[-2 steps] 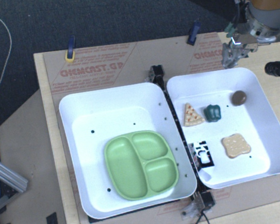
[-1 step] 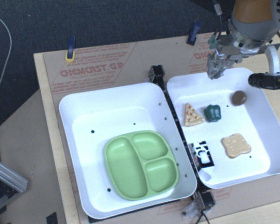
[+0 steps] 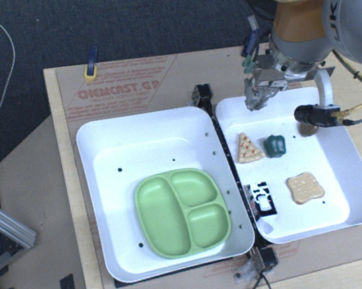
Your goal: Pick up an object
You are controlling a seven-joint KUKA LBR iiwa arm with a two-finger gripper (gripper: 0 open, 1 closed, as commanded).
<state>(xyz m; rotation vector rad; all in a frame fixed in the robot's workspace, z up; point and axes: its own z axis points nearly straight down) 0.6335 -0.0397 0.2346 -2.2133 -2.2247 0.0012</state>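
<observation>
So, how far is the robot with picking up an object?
Nothing looks picked up yet. The pizza slice, the dark green piece and the toast all lie on the floor of the right bin. In hand: the claw sits above that bin's far rim, apart from all three. Left to do: move over one piece, grasp it and lift it.
</observation>
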